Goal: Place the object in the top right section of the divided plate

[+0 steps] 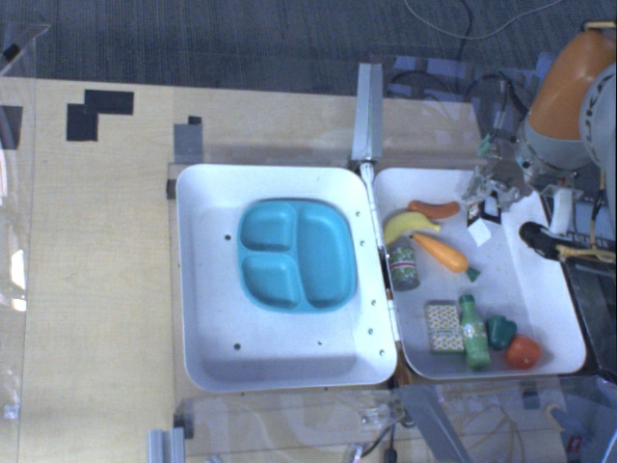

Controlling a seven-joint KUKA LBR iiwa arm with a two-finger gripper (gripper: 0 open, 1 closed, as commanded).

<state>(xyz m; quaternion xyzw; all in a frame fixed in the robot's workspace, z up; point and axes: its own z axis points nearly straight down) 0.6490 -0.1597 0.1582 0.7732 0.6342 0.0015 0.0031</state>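
Observation:
The blue divided plate (294, 254) lies in the middle of the left bin (207, 287), with two small sections on its left and one large section on its right. My gripper (488, 195) hangs over the back of the right bin (549, 292), just right of a red-orange sausage (435, 209). Its fingers look spread, with nothing between them. Close by lie a yellow banana (409, 225) and an orange carrot (443, 253). The arm's orange band (569, 85) shows at the far right.
The right bin also holds a small can (403, 264), a checkered pad (442, 326), a green bottle (472, 332), a dark green piece (500, 331) and a red tomato (523, 352). A metal divider (367, 114) stands between the bins at the back.

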